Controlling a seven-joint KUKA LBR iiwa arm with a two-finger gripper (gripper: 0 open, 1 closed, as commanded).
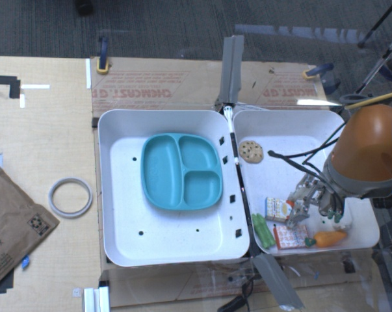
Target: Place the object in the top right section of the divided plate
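Note:
A teal divided plate (pixel 181 171) lies in the left bin (pixel 117 194), with one long section on its left and two smaller ones on its right. My gripper (pixel 298 214) is low in the right bin (pixel 293 132), just above a small white and orange packet (pixel 276 208) and a red and white packet (pixel 289 238). A cookie (pixel 251 151) lies near the right bin's far left corner. A green pod (pixel 263 231) and an orange carrot-like piece (pixel 328 238) rest along the bin's near side.
The arm's orange band (pixel 371 143) hangs over the right bin's right side, with black cables running across it. A tape ring (pixel 71 196) and a cardboard box (pixel 7 226) sit on the bench left of the bins.

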